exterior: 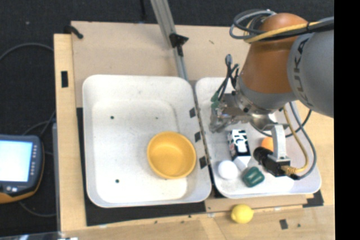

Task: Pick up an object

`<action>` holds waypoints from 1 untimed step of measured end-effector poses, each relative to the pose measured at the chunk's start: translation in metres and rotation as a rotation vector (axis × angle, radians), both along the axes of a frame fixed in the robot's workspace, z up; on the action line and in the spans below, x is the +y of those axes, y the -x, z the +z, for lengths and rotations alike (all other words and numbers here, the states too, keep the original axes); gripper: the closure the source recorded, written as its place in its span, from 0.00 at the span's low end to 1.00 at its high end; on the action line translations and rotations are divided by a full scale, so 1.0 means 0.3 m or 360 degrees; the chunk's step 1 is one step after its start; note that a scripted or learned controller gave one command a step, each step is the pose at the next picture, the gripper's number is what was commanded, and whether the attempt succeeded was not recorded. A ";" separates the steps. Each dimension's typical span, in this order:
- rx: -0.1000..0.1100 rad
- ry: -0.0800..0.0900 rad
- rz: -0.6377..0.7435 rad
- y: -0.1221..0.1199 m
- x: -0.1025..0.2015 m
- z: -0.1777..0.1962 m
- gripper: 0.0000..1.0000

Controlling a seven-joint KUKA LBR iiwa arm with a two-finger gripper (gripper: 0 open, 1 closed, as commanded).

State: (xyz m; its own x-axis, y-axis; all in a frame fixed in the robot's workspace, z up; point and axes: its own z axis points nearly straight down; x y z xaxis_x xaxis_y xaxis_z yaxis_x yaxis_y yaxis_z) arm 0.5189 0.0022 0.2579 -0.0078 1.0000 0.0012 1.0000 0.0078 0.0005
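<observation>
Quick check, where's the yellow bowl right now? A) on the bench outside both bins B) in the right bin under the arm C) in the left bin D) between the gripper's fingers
C. The yellow bowl sits upright on the floor of the left bin, near its right wall, apart from the arm, which is over the right bin.

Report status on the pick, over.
Pincer low over right bin, fingers' state unclear. Nothing seen held. White ball, green block, black-and-white box in right bin. Yellow bowl in left bin; lemon outside on bench.
</observation>
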 end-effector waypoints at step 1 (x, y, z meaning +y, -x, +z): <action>-0.0001 -0.0002 0.0001 -0.003 0.173 0.013 1.00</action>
